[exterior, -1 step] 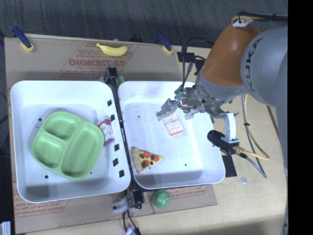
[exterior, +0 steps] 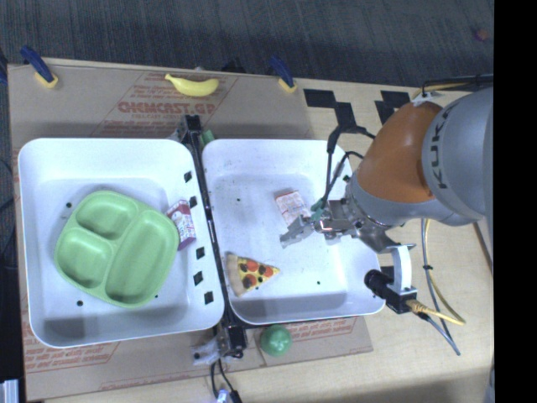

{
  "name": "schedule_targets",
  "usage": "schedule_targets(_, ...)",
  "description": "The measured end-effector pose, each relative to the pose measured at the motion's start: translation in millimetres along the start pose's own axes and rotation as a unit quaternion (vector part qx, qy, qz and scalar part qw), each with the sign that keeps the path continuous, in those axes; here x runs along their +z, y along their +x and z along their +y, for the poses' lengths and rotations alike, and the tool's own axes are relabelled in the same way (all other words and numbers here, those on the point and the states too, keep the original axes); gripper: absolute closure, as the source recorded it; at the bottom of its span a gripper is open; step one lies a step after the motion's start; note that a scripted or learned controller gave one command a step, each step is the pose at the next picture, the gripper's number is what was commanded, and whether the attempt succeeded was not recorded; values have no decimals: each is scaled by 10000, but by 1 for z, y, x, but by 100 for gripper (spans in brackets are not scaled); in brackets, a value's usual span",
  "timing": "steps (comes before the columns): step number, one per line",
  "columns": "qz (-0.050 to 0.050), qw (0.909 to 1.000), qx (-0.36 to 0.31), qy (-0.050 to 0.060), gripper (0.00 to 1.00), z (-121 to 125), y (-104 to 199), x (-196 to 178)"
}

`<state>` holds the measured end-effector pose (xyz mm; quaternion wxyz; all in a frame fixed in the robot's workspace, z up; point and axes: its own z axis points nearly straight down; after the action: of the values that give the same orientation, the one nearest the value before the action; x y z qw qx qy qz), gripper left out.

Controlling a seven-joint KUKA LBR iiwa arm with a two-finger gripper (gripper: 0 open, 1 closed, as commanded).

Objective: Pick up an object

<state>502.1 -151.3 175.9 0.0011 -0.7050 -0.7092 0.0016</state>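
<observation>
In the right bin [exterior: 277, 309] a small pink and white packet [exterior: 289, 201] lies near the middle. A toy pizza slice [exterior: 250, 273] lies at the bin's front left. My gripper [exterior: 292, 232] hangs low over the bin floor, just below and to the right of the packet, pointing left. Nothing shows in its grasp. The grey arm with its orange band [exterior: 401, 164] reaches in from the right over the bin's right wall.
The left bin [exterior: 50, 162] holds a green divided plate [exterior: 116, 247] and a small red and white packet [exterior: 181, 222] by the shared wall. A toy banana [exterior: 193, 83] lies behind the bins, and a green ball [exterior: 274, 340] lies in front of them.
</observation>
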Motion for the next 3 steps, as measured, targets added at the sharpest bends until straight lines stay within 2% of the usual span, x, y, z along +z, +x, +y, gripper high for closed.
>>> schedule_targets(1, -1, 10000, -8, -4, 0, 60, -32, 84)
schedule_targets(2, 7, 10000, 11, -17, 0, 129, -42, 83)
schedule_targets(3, 11, 10000, -6, -13, 100, 129, -42, 73)
